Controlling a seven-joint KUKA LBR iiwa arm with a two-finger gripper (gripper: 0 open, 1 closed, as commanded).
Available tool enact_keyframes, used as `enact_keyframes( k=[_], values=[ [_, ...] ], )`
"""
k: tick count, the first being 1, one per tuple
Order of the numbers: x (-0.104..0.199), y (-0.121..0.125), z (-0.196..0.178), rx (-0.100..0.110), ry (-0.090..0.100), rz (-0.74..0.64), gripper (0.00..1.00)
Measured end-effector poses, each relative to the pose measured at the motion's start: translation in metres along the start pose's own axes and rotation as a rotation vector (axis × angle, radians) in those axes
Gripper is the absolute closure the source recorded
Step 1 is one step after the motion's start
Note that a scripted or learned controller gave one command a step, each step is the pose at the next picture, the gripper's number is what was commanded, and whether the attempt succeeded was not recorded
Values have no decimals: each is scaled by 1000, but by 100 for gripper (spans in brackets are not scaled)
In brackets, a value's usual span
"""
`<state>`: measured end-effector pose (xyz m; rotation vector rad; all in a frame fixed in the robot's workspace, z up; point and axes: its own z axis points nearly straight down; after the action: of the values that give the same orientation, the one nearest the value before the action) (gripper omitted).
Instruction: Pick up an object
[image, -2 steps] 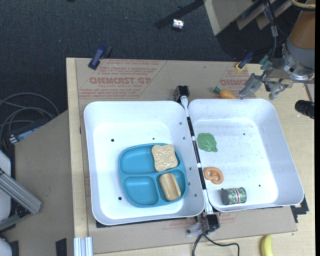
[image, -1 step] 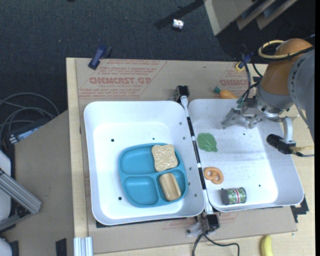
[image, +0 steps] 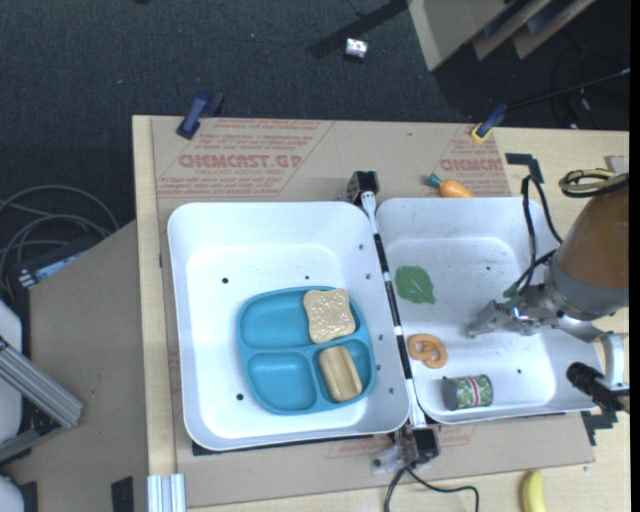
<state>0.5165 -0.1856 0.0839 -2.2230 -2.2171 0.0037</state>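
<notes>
The right bin (image: 470, 222) holds a green leaf-shaped piece (image: 414, 284), an orange pretzel-like ring (image: 427, 349) and a small can lying on its side (image: 467, 391). In the left bin (image: 260, 235) a blue divided tray (image: 278, 352) carries a tan square of bread (image: 329, 314) and a brown bread roll (image: 340, 372). My gripper (image: 490, 320) hangs low over the right bin's middle, right of the leaf and the ring and above the can, touching none of them. The arm's orange band (image: 598, 245) rises behind it.
An orange carrot-like toy (image: 452, 187) lies on the board behind the right bin. Clamps sit at the bins' joint (image: 364, 185), and a yellow object (image: 533, 491) lies at the front right. Cables run along the right side (image: 530, 215).
</notes>
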Motion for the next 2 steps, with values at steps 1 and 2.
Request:
enact_keyframes(
  k=[1,2],
  values=[
    [-33,56,-76,-7,-2,-3,0],
    [97,52,-110,-3,3,-6,0]
  ],
)
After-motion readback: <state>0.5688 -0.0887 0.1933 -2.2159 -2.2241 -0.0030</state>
